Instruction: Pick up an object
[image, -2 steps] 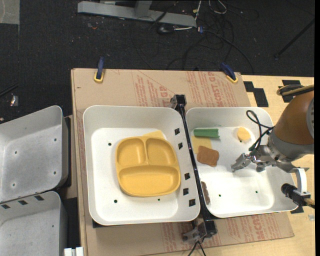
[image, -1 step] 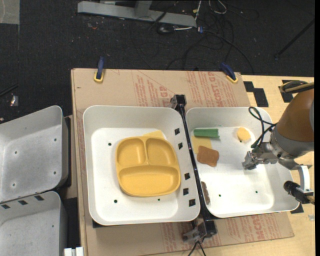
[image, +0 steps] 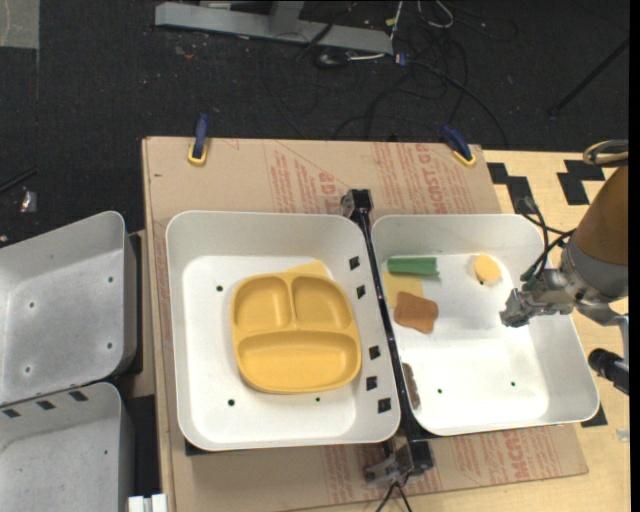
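Camera view, looking down on the bench: my gripper (image: 513, 312) hangs over the right part of the right bin (image: 560, 395), reaching in from the right side. At this angle the tip is a small dark blur, and I cannot tell how it is set or whether it touches the bin floor. I see nothing held in it.

Items in the right bin, all left of my gripper and apart from it:
- green block (image: 413, 266), lying flat near the back left.
- pale yellow round piece (image: 487, 269), toward the back, nearest to me.
- brown piece (image: 416, 314), by the left wall, overlapping a flat yellow piece (image: 404, 288) behind it.
- small dark item (image: 410, 383) against the left wall near the front, too small to identify.

Left bin (image: 195, 400): a yellow divided tray (image: 296, 333) sits in its middle.
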